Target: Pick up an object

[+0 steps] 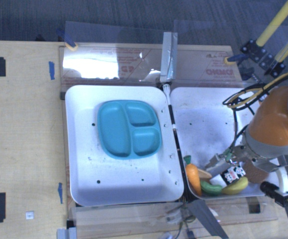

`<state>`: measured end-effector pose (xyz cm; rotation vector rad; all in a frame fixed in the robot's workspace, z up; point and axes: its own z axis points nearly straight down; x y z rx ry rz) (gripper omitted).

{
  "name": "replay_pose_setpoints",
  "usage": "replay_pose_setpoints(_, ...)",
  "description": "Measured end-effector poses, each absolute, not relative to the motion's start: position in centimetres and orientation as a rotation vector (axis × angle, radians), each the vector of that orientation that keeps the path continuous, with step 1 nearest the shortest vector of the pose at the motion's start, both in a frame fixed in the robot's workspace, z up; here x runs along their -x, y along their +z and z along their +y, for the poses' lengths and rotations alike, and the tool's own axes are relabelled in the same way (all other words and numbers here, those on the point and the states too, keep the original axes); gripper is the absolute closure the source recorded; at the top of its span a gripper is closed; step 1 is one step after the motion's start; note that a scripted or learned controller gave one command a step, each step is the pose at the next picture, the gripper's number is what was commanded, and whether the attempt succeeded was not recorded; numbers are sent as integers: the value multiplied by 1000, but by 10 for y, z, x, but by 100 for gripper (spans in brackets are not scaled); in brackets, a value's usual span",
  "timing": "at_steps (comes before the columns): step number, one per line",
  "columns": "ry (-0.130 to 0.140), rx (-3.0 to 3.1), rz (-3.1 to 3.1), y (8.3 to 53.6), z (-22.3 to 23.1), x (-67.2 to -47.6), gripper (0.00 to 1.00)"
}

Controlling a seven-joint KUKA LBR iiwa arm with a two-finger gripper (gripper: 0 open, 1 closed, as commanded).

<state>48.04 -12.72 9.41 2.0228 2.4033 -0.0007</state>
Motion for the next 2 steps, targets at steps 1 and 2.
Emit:
replay_pose_setpoints(1, 3, -2095, 2340, 96, -99, -538, 0)
replay_pose_setpoints(2, -2, -2163, 2272, 87, -189, -483, 0)
